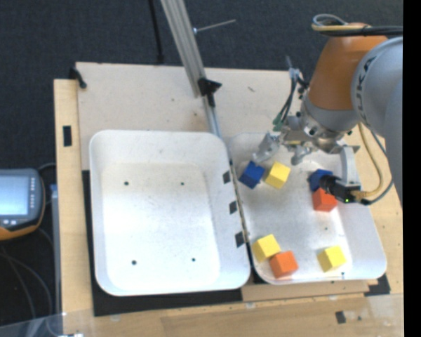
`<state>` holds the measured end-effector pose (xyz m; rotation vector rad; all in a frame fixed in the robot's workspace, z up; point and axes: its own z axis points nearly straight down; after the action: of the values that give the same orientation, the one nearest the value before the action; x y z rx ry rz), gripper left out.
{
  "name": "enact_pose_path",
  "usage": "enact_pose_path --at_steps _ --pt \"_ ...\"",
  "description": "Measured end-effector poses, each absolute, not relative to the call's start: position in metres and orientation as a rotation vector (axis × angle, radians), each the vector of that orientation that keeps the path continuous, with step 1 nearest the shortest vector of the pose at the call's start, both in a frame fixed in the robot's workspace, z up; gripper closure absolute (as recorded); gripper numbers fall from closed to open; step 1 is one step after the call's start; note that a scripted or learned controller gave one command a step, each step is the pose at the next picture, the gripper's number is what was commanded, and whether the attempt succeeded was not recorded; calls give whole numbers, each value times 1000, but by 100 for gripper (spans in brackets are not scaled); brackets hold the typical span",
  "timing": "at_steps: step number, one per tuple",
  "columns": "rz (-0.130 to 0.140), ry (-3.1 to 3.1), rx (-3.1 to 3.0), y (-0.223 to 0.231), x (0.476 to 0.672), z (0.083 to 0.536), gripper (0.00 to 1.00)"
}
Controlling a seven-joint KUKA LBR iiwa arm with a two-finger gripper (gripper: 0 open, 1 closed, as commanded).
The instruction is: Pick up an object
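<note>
Wooden desk (147,97) carrying two white bins. Inside the right bin (368,241), near its far edge, a yellow cube (278,175) touches a blue cube (251,175). Just above them hover the robot's jaws (289,146); their spread cannot be told. More cubes lie nearer.

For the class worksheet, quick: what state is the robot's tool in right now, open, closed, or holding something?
Tool: cannot be told. It hangs over the far end of the right bin, above the yellow block and blue block; nothing is seen held.
</note>
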<state>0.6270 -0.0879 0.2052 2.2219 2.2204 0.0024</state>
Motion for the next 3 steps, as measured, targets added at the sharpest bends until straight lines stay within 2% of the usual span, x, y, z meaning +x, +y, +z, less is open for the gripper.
enact_pose_path --at_steps 2,3 --pt "3 2219 2223 -88 627 205 0" --pt "3 2219 2220 -106 663 131 0"
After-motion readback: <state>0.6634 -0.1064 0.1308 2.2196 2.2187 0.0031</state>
